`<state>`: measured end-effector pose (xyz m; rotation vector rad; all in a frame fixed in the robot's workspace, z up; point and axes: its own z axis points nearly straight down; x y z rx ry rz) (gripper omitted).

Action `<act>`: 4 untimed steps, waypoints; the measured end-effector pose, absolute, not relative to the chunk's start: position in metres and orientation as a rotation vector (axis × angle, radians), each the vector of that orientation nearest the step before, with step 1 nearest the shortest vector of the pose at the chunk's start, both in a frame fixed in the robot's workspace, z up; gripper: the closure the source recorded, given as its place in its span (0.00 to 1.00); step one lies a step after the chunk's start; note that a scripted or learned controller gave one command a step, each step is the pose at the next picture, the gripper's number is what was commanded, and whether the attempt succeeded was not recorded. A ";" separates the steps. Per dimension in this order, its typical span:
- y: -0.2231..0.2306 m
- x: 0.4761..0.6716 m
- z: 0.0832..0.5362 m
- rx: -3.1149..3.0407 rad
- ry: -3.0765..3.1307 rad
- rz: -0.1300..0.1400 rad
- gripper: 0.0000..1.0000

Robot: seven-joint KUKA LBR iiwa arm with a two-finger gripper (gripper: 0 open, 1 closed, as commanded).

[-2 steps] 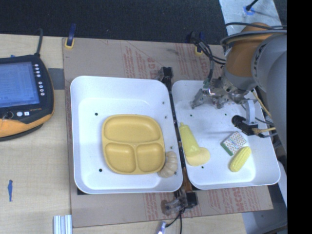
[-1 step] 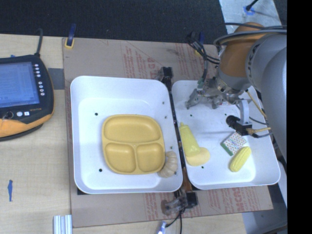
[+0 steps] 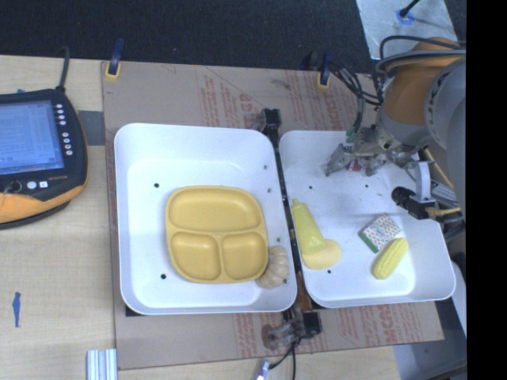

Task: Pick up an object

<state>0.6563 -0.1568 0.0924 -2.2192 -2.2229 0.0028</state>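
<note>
gripper (image 3: pixel 346 158) hanging over the far end of the right bin (image 3: pixel 317 291), nothing between the fingers, looks spread open. plenty to grab below: yellow bottle (image 3: pixel 311 236) lying against the bin's left wall, corn (image 3: pixel 390 258) near the right side, sponge (image 3: pixel 379 231) just beside the corn on its far side, maybe touching. left bin (image 3: pixel 135 291) has a yellow tray (image 3: pixel 215 233) plus a beige lump (image 3: pixel 274 267) at its near right corner. going for the corn probably: looks like light plastic, stiff, a bit slick and rounded, so best pinched across the middle. sponge likely soft, squashy, easy too. tray too wide and flat, skip.
</note>
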 end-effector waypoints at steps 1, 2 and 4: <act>-0.136 0.656 0.092 -2.213 -2.225 0.005 0.00; -0.124 0.656 0.092 -2.211 -2.225 0.007 0.00; -0.164 0.656 0.101 -2.220 -2.222 0.003 0.00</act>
